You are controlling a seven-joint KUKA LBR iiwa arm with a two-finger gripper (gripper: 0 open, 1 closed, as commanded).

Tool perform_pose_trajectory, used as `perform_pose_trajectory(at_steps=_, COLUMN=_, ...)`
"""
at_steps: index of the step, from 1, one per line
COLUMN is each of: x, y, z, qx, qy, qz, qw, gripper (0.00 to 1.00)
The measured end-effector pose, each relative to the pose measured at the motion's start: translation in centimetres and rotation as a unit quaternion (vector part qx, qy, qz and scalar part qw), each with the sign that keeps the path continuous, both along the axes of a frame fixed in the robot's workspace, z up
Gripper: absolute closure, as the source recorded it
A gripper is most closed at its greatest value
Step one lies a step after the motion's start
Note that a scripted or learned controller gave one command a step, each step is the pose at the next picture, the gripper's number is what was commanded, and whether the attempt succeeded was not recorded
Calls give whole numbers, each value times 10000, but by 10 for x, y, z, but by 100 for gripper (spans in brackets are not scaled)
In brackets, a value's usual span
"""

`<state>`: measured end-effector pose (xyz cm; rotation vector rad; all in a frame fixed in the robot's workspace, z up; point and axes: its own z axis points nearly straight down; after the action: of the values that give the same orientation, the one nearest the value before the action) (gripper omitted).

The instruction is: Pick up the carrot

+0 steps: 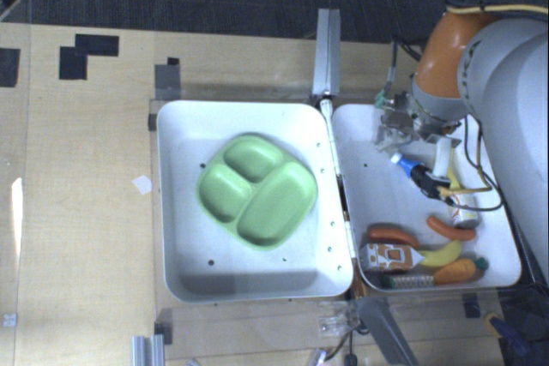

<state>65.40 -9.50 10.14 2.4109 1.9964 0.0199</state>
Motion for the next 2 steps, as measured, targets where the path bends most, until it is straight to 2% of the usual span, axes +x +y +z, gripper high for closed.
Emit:
perform_pose_trajectory(at_steps=1, x=-59, y=-22, z=70, qx=-7, qy=61, qz=948, qw=9955, gripper=100)
perform_pose_trajectory(at_steps=2, x=-113, y=-99, z=242, qx=-30, qy=43, qz=1260, qw=9920, gripper=100)
